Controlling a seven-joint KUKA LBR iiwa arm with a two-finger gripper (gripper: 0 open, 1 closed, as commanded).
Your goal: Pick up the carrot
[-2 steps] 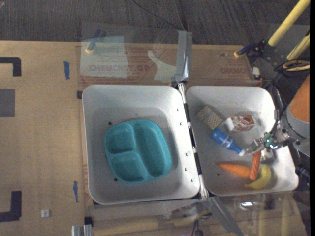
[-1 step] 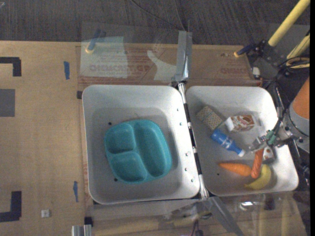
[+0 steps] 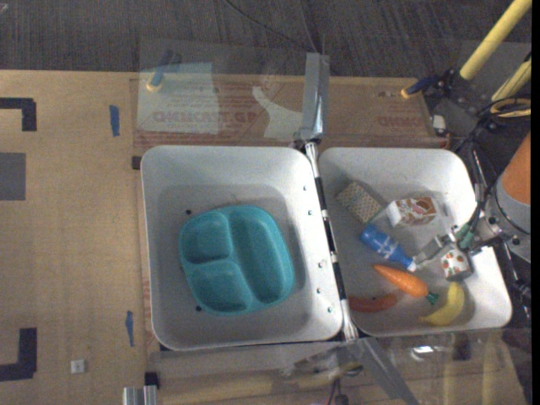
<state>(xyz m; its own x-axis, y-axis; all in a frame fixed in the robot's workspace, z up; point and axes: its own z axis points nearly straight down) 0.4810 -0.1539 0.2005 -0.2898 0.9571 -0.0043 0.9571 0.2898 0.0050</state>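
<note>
The carrot (image 3: 402, 280) is orange with a small green tip and lies slanted in the front middle of the right bin (image 3: 396, 160). My gripper (image 3: 458, 240) hangs over the right side of that bin, right of and a little behind the carrot, close above a white block with red spots (image 3: 456, 264). The arm, with its orange band (image 3: 521, 178), enters from the right edge. Nothing shows the carrot in the gripper; it rests on the bin floor.
Around the carrot lie a red pepper-like piece (image 3: 374, 303), a banana (image 3: 448, 307), a blue bottle (image 3: 386, 245), a small carton (image 3: 413, 211) and a tan textured block (image 3: 360, 201). The left bin (image 3: 160, 226) holds a teal divided tray (image 3: 236, 258).
</note>
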